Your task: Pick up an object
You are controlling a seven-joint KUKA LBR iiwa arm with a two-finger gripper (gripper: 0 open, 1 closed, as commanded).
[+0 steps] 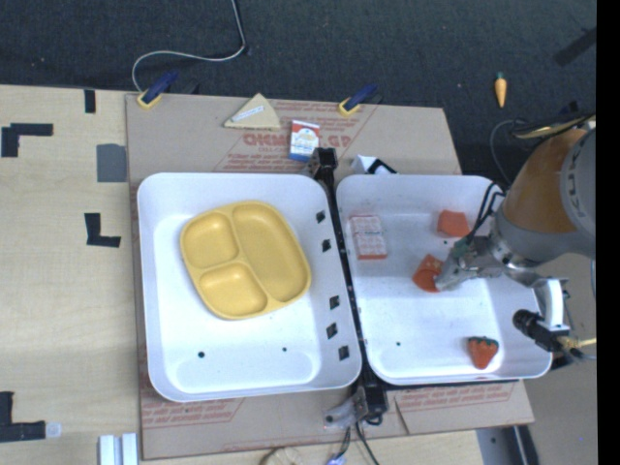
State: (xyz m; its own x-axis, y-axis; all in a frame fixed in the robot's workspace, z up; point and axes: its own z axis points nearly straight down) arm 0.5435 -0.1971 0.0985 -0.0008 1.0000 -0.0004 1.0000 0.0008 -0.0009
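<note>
The orange piece point(426, 275) lies mid-right bin point(407, 356), touching the gripper point(448, 277); whether the claw is spread or pinching it I cannot tell. An off-centre grip could nudge it away. Right bin: two orange pieces, one strawberry point(483, 352), one packet point(368, 237). Left bin: one yellow tray point(244, 258).

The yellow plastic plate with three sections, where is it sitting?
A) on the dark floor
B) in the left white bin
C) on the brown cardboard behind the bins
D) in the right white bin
B: the yellow plastic plate with three sections lies flat inside the left white bin, while the right white bin has small orange-red pieces in it.
</note>
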